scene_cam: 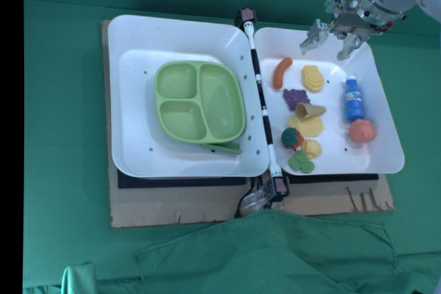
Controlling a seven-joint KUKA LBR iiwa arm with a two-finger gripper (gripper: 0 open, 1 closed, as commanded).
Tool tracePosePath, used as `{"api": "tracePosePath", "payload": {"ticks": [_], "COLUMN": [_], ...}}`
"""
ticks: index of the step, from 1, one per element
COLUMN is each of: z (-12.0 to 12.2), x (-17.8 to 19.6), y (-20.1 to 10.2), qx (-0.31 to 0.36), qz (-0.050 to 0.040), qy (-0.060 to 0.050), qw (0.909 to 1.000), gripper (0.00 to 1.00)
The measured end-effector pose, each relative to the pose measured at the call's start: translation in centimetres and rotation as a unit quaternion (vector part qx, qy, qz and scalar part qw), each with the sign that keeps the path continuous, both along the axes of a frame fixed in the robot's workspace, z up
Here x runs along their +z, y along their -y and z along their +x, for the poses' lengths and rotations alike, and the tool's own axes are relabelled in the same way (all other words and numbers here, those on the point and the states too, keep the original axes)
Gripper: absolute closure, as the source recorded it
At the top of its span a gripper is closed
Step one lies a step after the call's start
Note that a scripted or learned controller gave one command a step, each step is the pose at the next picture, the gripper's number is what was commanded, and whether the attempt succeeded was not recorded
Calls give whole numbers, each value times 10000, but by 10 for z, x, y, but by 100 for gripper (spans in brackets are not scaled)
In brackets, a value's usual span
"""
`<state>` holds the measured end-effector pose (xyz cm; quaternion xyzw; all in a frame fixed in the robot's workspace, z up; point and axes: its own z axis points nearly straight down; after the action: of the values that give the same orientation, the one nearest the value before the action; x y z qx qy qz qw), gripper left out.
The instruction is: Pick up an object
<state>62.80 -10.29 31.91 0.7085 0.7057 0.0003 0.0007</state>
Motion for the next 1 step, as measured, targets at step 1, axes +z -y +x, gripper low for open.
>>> {"api": "tracePosePath", "payload": {"ticks": [1], "z": [-56], "x": [-87], "y": [-3], "qx": [-9], "qz": [6], "qy": [-48], "qw": [10000], "gripper": [0]}}
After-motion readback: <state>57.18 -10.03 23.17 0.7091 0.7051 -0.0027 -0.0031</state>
